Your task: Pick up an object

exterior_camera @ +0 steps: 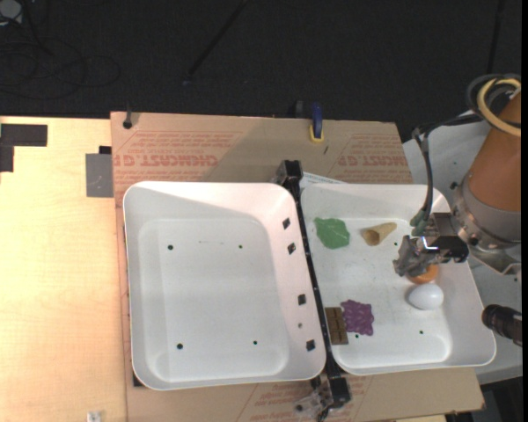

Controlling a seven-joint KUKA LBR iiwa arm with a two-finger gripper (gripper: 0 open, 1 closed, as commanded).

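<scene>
Left bin (150, 236) sits bare; in the right bin (462, 345) come a green lump (332, 233), purple piece (358, 316), tan cone (378, 232), white egg-shaped ball (425, 298). The gripper (414, 262) is down over a small orange object (426, 274); whether it grips, I cannot tell. It looks light, smooth, likely slippery — best pinched across its middle.

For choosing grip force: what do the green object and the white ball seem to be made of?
The green object looks soft, perhaps foam or rubber: matte, lumpy outline, no shine. The white ball looks hard and smooth, probably plastic: even round shape, faint gloss. Neither is certain.
</scene>
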